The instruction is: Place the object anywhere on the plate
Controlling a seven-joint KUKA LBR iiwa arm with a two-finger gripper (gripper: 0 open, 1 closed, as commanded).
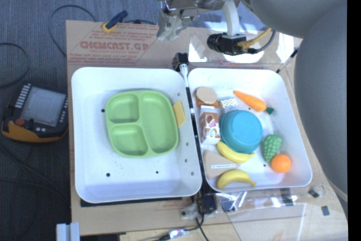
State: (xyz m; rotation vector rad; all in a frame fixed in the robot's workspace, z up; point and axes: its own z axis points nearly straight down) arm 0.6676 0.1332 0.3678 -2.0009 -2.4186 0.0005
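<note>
The gripper (168, 28) is seen above the bins (grip state cannot be told); the green plate (140, 123) is bare.

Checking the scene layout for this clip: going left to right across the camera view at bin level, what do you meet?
Handheld controller → green plate → yellow piece on the left bin's right wall → blue bowl → green fruit → orange.

Plate (140, 123) in left bin (90, 178), bowl (241, 130), carrot (250, 100), bananas (234, 165) in right bin (293, 121)
</note>
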